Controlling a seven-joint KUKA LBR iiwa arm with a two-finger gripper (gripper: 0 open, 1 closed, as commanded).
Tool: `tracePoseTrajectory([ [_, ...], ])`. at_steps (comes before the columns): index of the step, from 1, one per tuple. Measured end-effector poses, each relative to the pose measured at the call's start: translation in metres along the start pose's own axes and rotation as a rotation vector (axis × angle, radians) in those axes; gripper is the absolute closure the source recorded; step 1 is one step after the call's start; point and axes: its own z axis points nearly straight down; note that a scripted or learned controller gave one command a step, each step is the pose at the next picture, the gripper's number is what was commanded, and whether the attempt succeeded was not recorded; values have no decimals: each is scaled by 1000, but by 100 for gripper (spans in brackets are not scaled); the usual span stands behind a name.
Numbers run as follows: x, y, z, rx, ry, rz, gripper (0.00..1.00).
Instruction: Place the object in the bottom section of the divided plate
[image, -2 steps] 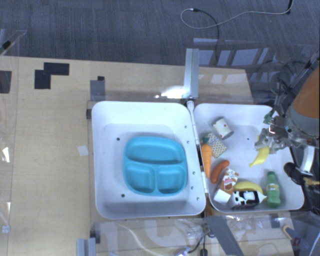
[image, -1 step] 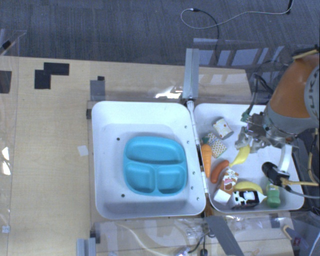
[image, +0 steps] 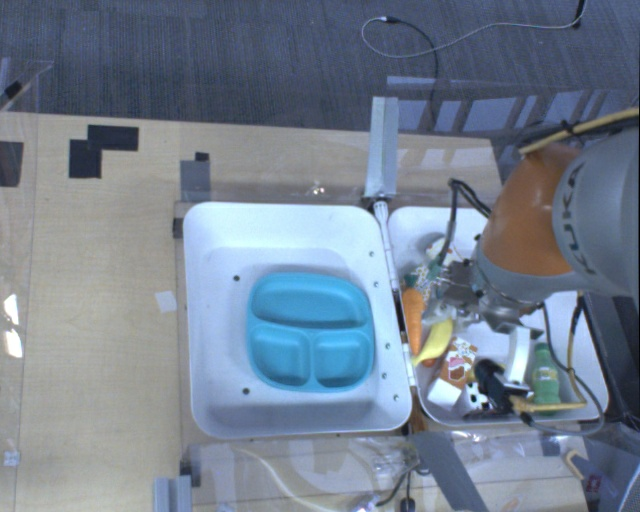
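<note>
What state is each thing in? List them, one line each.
Divided plate: flat in the left bin, right way up, compartments bare.
Left bin: holds the plate.
Right bin: cluttered with small items.
Banana: lying in the right bin, not held.
Carrot: lying along the right bin's left wall.
Green bottle: in the right bin.
Arm: reaching over the right bin.

The grey arm (image: 600, 215) bears partly visible dark letters, seemingly "KU".
</note>
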Motion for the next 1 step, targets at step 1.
tracePoseTrajectory([
  [1,85,40,-1,-2,1,-149,100],
])
